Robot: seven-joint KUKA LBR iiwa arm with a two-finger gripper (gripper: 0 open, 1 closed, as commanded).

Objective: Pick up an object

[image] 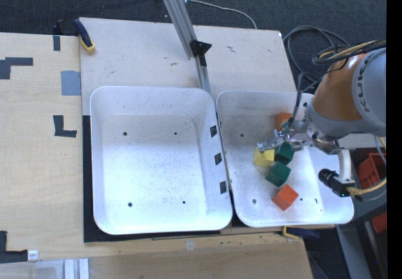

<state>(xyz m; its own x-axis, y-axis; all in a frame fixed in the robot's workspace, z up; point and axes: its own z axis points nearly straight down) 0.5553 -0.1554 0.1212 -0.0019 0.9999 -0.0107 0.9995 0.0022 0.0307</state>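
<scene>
Orange block (285, 197), green block (277, 173), gripper (281, 144) above

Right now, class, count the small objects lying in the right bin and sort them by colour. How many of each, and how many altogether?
Green blocks: 2
Yellow blocks: 1
Orange-red blocks: 1
Orange objects partly hidden behind the gripper: 1
Total: 5, all in the right bin
</scene>
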